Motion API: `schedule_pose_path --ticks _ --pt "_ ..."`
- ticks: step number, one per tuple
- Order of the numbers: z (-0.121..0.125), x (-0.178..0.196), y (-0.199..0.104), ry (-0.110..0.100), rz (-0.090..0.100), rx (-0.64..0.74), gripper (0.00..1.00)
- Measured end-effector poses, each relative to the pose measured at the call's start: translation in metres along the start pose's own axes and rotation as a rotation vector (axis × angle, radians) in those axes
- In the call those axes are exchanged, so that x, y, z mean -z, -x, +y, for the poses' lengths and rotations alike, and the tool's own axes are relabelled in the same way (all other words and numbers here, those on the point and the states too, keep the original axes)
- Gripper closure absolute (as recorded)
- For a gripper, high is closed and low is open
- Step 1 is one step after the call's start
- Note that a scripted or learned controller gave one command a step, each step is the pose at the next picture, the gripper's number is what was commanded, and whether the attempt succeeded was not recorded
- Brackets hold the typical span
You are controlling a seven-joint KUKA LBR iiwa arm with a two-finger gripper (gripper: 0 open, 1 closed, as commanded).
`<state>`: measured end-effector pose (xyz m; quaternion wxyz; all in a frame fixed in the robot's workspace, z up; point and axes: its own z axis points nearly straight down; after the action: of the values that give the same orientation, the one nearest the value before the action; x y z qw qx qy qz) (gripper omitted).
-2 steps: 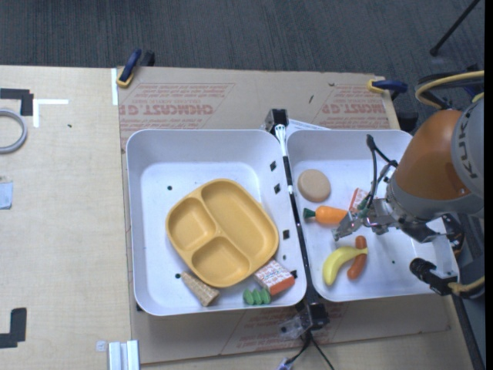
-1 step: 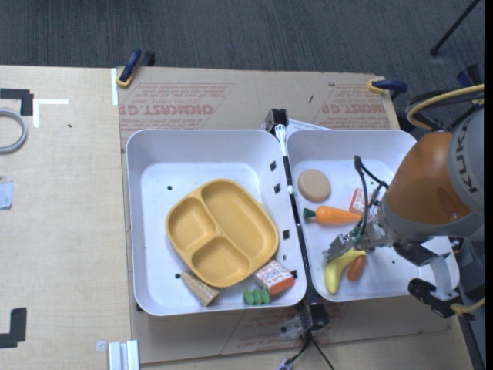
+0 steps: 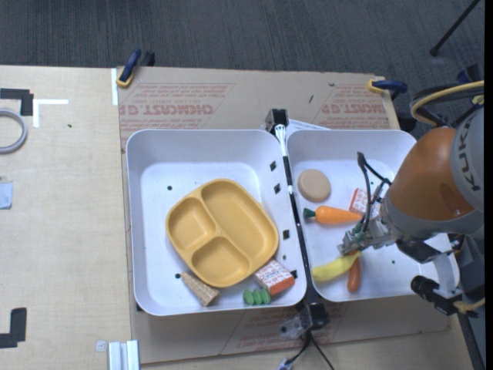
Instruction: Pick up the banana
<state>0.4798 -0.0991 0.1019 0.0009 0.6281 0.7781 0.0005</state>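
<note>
I'm seeing the banana [image 3: 334, 268] lying in the right bin [image 3: 400, 284], near its front edge, touching a red sausage [image 3: 353, 277]. The gripper [image 3: 356, 243] is hovering right above the banana's right end; whether it's clenched, I cannot tell.

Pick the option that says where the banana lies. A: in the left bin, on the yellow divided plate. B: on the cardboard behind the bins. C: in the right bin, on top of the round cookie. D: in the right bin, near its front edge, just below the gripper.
D: the banana lies on the floor of the right bin, just below the gripper and beside a small red piece.
</note>
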Motion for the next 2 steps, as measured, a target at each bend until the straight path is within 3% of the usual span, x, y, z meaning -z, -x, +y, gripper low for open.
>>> schedule_pose_path --ticks 1,2 --pt "0.0584 0.0904 -0.0725 0.0 0.0 0.408 1.0" --pt "0.0584 0.0904 -0.0724 0.0 0.0 0.408 0.0"
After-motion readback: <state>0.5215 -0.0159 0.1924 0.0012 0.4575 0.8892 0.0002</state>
